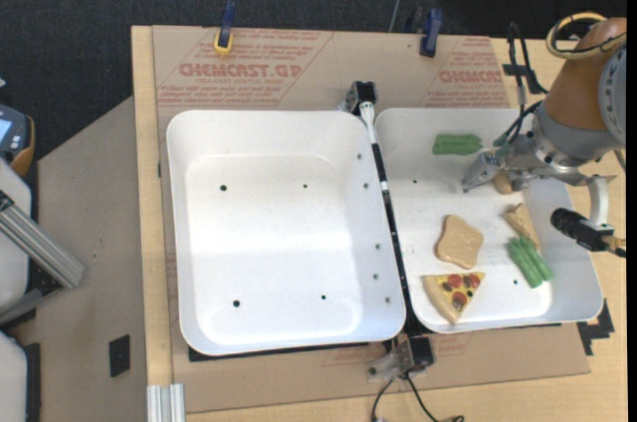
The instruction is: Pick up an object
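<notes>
the gripper (495,173) sits low in the right bin (418,136), in its upper half, with the grey arm and its orange band rising off toward the right edge. its two fingers point roughly leftward and down toward the bin floor; a small tan object (511,181) lies right against them, but whether the fingers are spread or closed, or have anything between them, i cannot tell from this angle.

taking the gripper as the landmark: the green block (457,145) lies just up and to the left of it, near but apart, its long axis running roughly left to right. the bread slice (459,242) lies below and slightly left, farther off. the pizza slice (454,292) lies beyond the bread, near the bin's front rim. the tan wedge (521,221) lies just below and to the right, and the green bean pod (529,262) lies below that, its long axis slanting down to the right.

judged from this layout, the closest candidates are the small tan object at the fingers and the green block. the block would call for a short shift up-left, with the fingers set across its short side. the left bin (199,151) lies well apart.
</notes>
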Controlling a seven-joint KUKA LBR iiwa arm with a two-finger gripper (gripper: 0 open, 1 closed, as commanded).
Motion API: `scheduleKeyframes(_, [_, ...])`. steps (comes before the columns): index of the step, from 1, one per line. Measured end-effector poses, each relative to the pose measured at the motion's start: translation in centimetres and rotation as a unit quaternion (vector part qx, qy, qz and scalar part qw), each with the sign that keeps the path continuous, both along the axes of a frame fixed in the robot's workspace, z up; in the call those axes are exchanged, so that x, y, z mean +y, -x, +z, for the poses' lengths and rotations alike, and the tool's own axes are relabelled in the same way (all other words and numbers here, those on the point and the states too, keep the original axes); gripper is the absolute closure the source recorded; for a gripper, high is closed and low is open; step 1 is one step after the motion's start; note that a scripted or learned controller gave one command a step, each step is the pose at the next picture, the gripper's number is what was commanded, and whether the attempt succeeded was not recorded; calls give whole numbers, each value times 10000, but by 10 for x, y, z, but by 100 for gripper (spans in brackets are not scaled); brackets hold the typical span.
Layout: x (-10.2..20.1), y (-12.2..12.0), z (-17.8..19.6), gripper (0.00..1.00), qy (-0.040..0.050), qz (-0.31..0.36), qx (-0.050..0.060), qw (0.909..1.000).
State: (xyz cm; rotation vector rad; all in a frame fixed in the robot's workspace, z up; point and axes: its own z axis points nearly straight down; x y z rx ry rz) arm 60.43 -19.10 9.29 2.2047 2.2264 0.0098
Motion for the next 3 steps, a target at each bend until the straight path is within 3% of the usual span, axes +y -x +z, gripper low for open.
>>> scheduleKeyframes(1, [-31,58,-2,0,-47,-56,64,10000])
scheduleKeyframes(2, [-30,127,-8,0,-48,-53,73,9999])
scheduleKeyframes(3, [8,125,-8,0,-22,-32,61,10000])
